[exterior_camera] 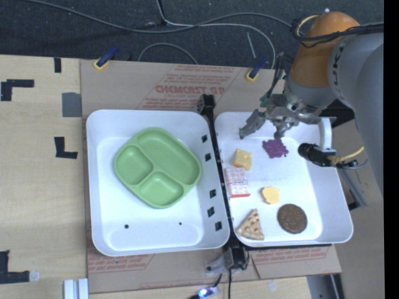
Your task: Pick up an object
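My gripper (267,127) hangs over the back of the right bin (324,192), its two fingers spread open with nothing between them. Just below and right of it lies a purple bunch of grapes (274,147). A yellow cheese chunk (242,159) sits to the left of the grapes. Further forward are a pink-and-white packet (237,183), a small yellow-orange piece (270,195), a brown round cookie (292,218) and a pizza slice (252,225).
The left bin (106,185) holds a green divided plate (157,166). A black divider with clips (215,167) runs between the bins. Cables cross the dark bench at the back, and the arm's grey body fills the right side.
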Robot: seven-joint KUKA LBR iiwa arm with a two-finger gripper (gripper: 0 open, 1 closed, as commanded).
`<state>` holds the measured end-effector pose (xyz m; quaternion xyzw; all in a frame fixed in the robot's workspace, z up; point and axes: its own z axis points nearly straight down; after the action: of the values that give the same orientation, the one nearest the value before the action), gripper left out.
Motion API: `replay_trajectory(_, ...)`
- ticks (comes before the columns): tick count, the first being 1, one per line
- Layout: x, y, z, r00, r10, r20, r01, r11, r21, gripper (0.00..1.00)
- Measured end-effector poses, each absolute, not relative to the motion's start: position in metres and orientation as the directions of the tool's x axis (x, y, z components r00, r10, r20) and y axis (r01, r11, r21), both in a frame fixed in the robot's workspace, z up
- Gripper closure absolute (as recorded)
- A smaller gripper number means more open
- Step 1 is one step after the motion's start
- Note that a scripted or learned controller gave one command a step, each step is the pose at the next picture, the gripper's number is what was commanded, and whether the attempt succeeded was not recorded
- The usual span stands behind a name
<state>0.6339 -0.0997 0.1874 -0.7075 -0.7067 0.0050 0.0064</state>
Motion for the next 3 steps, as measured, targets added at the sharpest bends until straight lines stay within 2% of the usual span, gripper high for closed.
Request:
replay_trajectory(1, 0.637, -0.1, 0.196, -0.002, 1.0, 0.0, 1.0, 0.002, -0.002, 0.0)
replay_trajectory(2, 0.633, -0.1, 0.131, -0.001, 1.0, 0.0, 1.0, 0.001, -0.008, 0.0)
replay_trajectory(3, 0.632, -0.1, 0.082, -0.002, 1.0, -0.002, 1.0, 0.002, -0.001, 0.0)
